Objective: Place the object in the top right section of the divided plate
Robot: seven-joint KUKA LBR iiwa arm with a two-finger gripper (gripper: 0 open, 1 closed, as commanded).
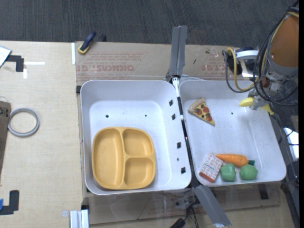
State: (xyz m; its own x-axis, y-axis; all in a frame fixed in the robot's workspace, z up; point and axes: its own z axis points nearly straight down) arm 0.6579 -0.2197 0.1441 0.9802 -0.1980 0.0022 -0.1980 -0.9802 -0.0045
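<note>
A: Looking largest first: the bench [42, 175] carries two white bins; the left bin [128, 91] holds the yellow divided plate [124, 157], all sections bare.

B: And the object?

A: Unclear which. The right bin [237, 132] holds a pizza slice [203, 111] at its far left, a carrot [232, 159], two green vegetables [238, 173] and a small packet [210, 168] near. All probably light, rigid toys; grip across the narrow width.

B: Jaws?

A: The gripper [256, 102] sits at the far right rim with something yellow there; jaws' state — I cannot tell. The bin walls between stand in the way.
</note>
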